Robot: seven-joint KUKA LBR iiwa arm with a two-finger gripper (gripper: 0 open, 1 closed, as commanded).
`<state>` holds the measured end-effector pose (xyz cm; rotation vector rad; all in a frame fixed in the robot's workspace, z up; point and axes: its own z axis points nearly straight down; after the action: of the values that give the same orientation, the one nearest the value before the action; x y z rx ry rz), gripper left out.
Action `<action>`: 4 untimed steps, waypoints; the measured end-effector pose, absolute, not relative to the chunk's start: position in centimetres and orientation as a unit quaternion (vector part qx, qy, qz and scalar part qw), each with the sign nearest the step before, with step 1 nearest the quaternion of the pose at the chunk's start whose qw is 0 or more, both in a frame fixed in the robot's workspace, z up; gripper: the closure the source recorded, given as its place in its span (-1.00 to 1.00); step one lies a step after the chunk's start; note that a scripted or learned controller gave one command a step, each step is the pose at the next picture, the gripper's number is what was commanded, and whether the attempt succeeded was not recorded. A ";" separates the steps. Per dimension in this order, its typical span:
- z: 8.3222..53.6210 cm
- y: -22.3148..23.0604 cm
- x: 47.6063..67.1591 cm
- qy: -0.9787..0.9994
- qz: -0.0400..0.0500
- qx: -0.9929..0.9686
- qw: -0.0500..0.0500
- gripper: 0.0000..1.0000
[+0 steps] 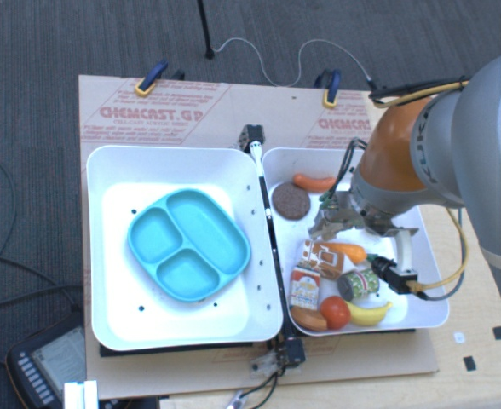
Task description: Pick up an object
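Observation:
My gripper [329, 218] hangs low over the middle of the right bin [429, 313], at the end of the grey arm with the orange band [395, 147]. Just left of it lies a round brown patty [291, 200]. An orange carrot-like piece [314, 181] lies behind it. Directly below the gripper sit a small printed box [321, 260] and an orange piece [348, 250]. Nothing is visibly held.
The front of the right bin holds a small carton [304, 290], a dark can [359, 284], a red tomato [336, 312], a banana [370, 313] and a brown roll [306, 319]. A blue divided plate [188, 244] lies in the left bin [106, 177].

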<state>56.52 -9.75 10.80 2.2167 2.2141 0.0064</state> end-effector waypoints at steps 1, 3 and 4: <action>10.8 -9.7 56.5 0.707 0.002 0.707 0.004 -1.00; 11.7 -9.7 56.5 0.707 0.002 0.707 0.004 -1.00; 9.4 -9.6 54.2 0.706 0.009 0.708 0.013 -1.00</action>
<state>54.25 -9.56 9.44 2.2061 2.1995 0.0292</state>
